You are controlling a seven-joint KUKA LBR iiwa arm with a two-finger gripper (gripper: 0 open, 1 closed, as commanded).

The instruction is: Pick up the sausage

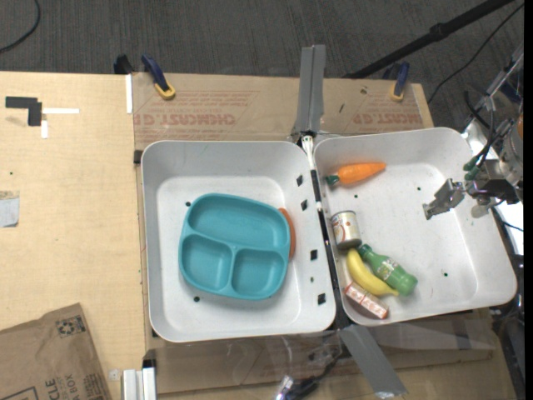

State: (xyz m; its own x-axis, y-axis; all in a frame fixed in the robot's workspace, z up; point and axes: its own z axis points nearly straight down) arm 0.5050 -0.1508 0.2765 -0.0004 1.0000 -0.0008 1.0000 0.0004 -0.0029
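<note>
The claw [456, 197] hangs over the right part of the right bin [466, 286], near its right wall, its two fingers spread apart with nothing between them. Bare white floor lies under it and to its near side, so that half of the bin is open room. Along the bin's left wall sit a carrot [356, 173] at the far end, then a small can [345, 229], then a banana [367, 277] with a green bottle [390, 272] lying across it. The sausage [366, 301], pinkish red, lies at the near left corner, touching the banana's near end and close to the rim, well apart from the claw. The left bin [158, 248] holds a teal divided tray [236, 247]. Both bins rest on a cardboard-covered bench [67, 223] with dark carpet [208, 15] beyond its far edge.
</note>
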